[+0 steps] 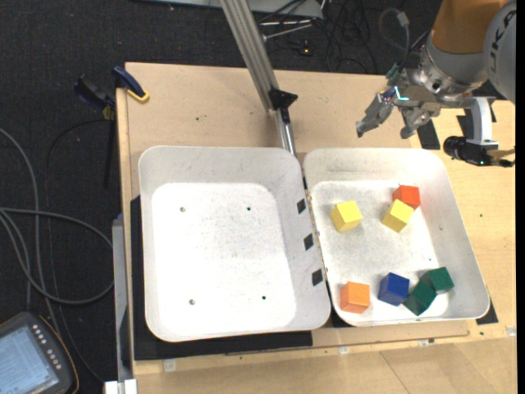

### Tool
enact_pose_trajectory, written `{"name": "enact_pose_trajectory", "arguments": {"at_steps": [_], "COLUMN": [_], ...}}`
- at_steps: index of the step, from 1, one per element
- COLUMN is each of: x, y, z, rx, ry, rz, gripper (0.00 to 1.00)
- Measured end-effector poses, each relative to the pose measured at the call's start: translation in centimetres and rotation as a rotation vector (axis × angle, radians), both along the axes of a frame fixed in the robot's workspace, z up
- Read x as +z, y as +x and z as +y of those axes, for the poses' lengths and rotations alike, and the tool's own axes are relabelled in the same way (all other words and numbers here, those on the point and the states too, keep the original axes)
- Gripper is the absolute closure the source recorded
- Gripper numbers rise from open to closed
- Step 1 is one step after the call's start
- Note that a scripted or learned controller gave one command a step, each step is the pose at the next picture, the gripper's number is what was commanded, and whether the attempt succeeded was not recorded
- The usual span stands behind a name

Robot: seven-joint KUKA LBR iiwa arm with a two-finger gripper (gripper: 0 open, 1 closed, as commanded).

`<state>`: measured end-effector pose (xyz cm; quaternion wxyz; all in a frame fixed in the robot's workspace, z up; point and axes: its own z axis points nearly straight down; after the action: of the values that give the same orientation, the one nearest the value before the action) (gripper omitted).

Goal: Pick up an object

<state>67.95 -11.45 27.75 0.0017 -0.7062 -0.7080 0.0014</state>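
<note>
White plastic, speckled and bare apart from a few dark dots, makes up the left bin, which lies flat on the bench. A metal pole slants down from the top edge and ends at the seam between the two bins.

The right bin holds all the blocks. Going across it: an orange block near the front rim, a yellow block further back, a blue block beside the orange one, a second yellow block with a red block touching its far corner, then two green blocks pressed together near the front right corner. All of them rest on the bin floor; none is lifted.

The gripper hangs above the bench just behind the right bin's back rim, well apart from every block. Its fingers look spread, with nothing between them.

By my reading the pick has hardly begun: no block is chosen in any visible way, nothing is gripped, and the arm is not yet over the bin. Left to do is the whole job: move out over a block, come down, close on it and raise it. The red and second yellow blocks lie nearest the gripper, though their touching corners could make a clean grip awkward; the first yellow block stands free.
</note>
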Motion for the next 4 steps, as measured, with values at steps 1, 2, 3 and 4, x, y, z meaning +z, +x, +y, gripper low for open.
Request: {"name": "enact_pose_trajectory", "arguments": {"at_steps": [1,2,3,4], "x": [0.3,-4.1,-8.5,-14.9], "y": [0.0,0.0,-0.4,-0.1], "z": [0.0,0.2,0.0,0.0], "rx": [0.001,0.000,-0.003,-0.002], "ry": [-0.002,-0.001,-0.001,-0.001], "rz": [-0.003,0.000,0.000,0.001], "gripper": [0.00,0.00,0.00,0.00]}}
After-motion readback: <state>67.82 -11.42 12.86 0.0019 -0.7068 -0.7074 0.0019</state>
